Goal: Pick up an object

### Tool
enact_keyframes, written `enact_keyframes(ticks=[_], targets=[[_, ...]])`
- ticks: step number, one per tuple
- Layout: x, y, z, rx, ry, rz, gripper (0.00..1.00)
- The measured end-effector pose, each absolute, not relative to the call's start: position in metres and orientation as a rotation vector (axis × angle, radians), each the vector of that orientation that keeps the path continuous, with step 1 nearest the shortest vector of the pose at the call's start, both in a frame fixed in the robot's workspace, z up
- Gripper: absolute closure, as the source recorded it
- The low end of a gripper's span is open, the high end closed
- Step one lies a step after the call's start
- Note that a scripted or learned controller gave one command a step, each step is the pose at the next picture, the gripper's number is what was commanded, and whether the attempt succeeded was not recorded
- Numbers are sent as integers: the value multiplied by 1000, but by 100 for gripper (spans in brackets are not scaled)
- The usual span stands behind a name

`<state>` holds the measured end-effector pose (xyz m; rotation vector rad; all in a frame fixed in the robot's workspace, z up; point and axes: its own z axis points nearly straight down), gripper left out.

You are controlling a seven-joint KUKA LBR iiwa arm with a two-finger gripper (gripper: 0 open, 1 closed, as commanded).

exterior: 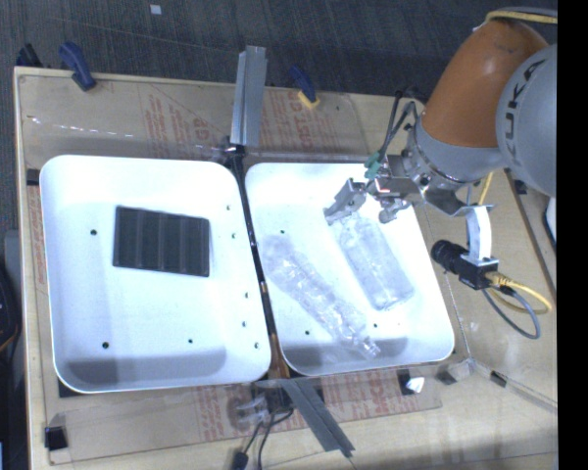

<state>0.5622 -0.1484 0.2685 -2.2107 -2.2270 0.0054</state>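
Two shallow white bins sit side by side on the bench [127, 116], meeting at a dark seam down the middle. In the left bin [69, 262] lies a flat dark ribbed pad [162, 241], a little to the far side of the middle. The right bin [426, 336] holds two clear plastic bottles: one bottle [374, 260] lies toward the right side, running from far-left to near-right, and the other [318, 297] lies slantwise from the middle of the bin down toward its near edge. The grey arm [495, 76] with its orange band reaches in from the right, and its gripper [367, 199] hangs over the far part of the right bin, just at the far end of the right-hand bottle. How far its jaws stand apart I cannot tell, nor whether they grip the bottle.
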Motion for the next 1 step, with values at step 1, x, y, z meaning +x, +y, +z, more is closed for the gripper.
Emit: enact_keyframes(ticks=[1], targets=[[619,-196,238,-2362,-2069,4,0]])
